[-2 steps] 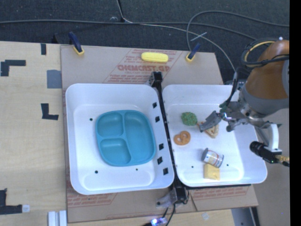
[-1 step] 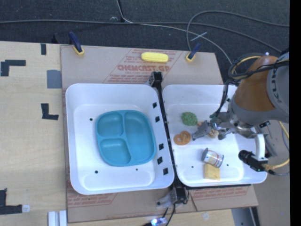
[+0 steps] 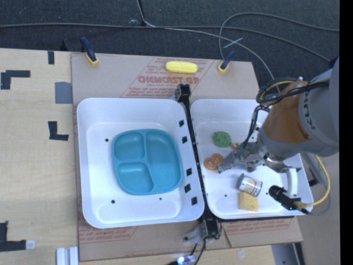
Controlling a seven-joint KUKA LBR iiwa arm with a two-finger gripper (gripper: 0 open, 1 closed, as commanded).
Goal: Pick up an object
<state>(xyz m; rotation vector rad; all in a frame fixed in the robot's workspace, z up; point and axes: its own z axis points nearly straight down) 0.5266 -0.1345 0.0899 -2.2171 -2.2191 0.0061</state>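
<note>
In the right bin (image 3: 220,112) lie a green broccoli piece (image 3: 222,139), a brown pretzel (image 3: 212,162), a small silver can (image 3: 249,185) on its side and a yellow cheese wedge (image 3: 249,203). My gripper (image 3: 226,164) is low over this bin, its tip right beside the pretzel's right edge and below the broccoli. Whether it touches the pretzel is unclear. The can lies just below and to the right of the gripper. The arm's orange band (image 3: 284,117) and grey wrist cover the bin's right side.
The left bin (image 3: 91,120) holds a blue divided plate (image 3: 147,161). A yellow banana-shaped object (image 3: 181,67) lies on the cardboard behind the bins, between two clamps. Cables loop above the arm at the right.
</note>
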